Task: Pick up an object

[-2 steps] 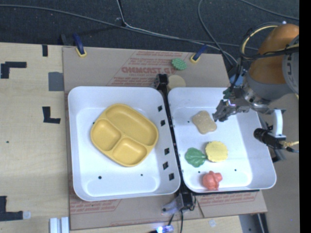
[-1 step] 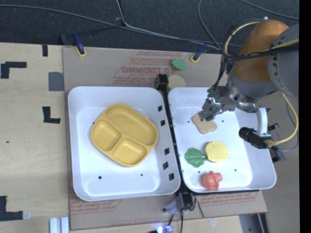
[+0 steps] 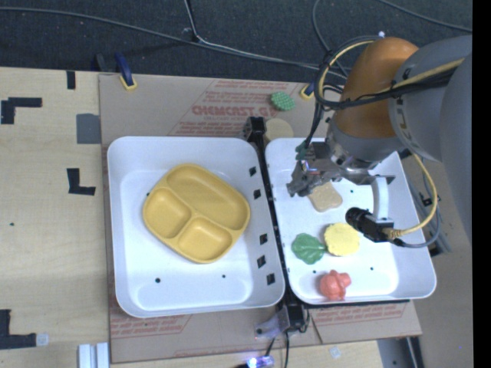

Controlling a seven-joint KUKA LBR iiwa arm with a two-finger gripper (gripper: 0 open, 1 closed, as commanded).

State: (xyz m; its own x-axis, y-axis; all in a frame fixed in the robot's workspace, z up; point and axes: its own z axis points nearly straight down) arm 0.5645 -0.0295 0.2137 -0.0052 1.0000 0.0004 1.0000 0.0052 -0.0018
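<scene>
In the camera view, your gripper [image 3: 301,181] hangs low over the right bin [image 3: 410,278], and you cannot tell how it is set. A tan piece [image 3: 326,198] lies just beside it. Nearer you in that bin sit a green piece [image 3: 308,248], a yellow piece [image 3: 341,239] and a red piece [image 3: 334,284]. The left bin [image 3: 126,205] holds a yellow divided tray [image 3: 196,212].

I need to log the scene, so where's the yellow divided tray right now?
The yellow divided tray lies in the left white bin, roughly centred, across the divider from the right bin's small toys.
</scene>
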